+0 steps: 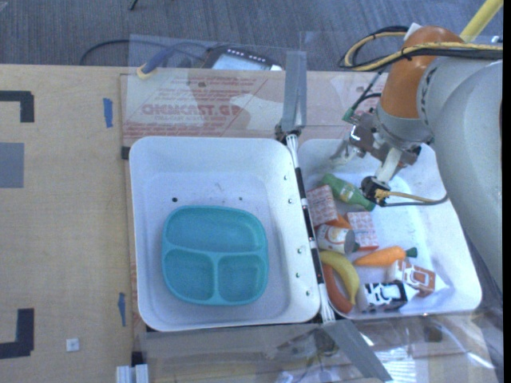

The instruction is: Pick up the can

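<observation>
The can (334, 236) is small and pale with an orange end, and it lies in the right bin (447, 214) near the bin's left wall, between a red-and-white packet (322, 204) and a banana (342, 271). My gripper (351, 146) hangs over the far left corner of the right bin, well behind the can and apart from it. A green bottle (348, 190) lies between the gripper and the can.
The left bin (160, 166) holds a teal divided plate (214, 254). In the right bin there are also a second red-and-white box (363, 230), a carrot (382, 255), a black-and-white toy (384, 294) and a small carton (420, 278). The bins' shared wall (303, 222) runs just left of the can.
</observation>
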Controlling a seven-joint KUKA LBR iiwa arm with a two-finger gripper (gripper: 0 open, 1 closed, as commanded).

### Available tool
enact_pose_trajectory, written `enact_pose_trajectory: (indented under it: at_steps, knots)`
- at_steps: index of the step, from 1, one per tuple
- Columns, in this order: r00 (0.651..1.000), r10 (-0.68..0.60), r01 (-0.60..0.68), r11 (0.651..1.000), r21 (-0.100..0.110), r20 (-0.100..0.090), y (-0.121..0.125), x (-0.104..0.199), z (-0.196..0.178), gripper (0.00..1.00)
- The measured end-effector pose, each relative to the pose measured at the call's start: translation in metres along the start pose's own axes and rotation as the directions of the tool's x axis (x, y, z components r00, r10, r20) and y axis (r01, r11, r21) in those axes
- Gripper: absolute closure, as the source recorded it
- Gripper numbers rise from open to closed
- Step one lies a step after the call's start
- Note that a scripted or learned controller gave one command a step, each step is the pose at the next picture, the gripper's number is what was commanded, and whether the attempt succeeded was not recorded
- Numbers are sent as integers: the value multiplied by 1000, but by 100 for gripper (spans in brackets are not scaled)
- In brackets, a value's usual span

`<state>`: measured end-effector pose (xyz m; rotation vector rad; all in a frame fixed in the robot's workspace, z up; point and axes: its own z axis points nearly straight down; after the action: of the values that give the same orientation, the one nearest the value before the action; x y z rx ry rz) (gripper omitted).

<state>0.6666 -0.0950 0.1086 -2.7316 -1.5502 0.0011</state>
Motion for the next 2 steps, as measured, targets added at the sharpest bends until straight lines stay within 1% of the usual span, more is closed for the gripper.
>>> enact_pose_trajectory:
  at_steps: [2]
  knots:
    - [1000,0,0,1000,0,0,0,0,0,0]
